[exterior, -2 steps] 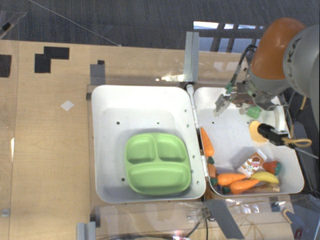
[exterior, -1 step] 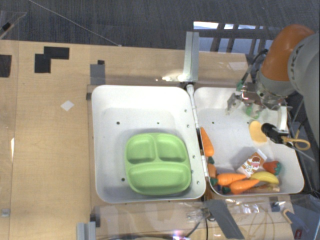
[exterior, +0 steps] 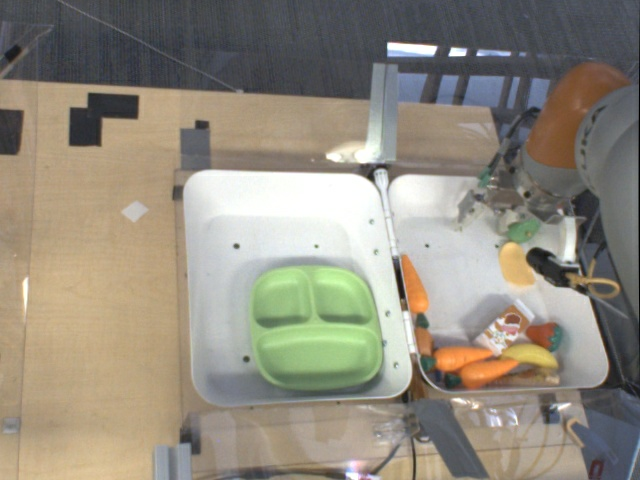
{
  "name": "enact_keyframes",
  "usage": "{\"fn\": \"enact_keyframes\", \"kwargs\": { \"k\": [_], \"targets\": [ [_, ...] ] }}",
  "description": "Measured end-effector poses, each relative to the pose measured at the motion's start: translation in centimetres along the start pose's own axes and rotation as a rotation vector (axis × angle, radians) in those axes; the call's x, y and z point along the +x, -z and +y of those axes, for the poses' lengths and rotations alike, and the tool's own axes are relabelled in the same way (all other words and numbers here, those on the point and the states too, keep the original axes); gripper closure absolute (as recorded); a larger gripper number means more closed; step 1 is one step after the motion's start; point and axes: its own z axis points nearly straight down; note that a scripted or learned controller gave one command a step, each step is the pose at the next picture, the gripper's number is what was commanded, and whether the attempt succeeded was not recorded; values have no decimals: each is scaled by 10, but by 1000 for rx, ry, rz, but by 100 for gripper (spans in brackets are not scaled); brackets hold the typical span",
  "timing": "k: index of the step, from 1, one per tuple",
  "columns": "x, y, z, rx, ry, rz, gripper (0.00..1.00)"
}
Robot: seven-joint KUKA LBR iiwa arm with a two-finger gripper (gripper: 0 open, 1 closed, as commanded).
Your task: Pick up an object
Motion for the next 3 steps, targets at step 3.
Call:
{"fn": "enact_keyframes", "kwargs": {
  "k": [3],
  "targets": [
    [-44,4,-66,-2,239,-21,0]
  ]
}}
